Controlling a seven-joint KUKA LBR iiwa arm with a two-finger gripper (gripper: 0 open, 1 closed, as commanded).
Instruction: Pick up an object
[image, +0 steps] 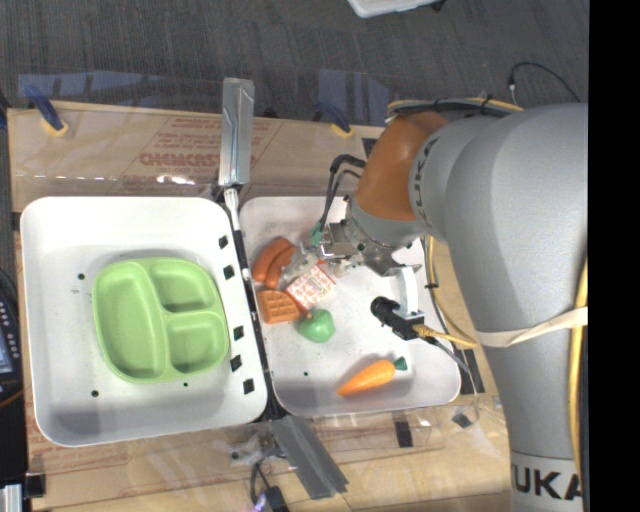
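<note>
Gripper (322, 250) over red-white packet (313, 287), frame centre; grip state unreadable; crowded hot dog (272, 259), waffle (279, 305) may cause mis-grasp.

The grey arm (500, 260) reaches in from the right, bending down and leftward, its orange band (390, 170) sitting just above the wrist, and the tool (325, 250) hangs low at its end, pointing down and left.
</note>
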